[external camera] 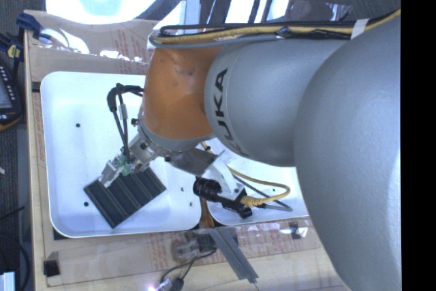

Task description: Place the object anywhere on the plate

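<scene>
A dark ribbed rectangular slab lies flat at a slant in the near part of the left white bin. My gripper hangs low over the slab's upper left edge, touching it or just above it; I cannot tell which. A black cable loops up from the gripper to the orange band. Whether anything is in the gripper is hidden at this scale. The arm covers most of the right bin, and what lies in it is hidden.
The grey arm body spans the right and middle of the view. A black connector with yellow cable hangs by the divide between the bins. Tools lie on the bench at the far left.
</scene>
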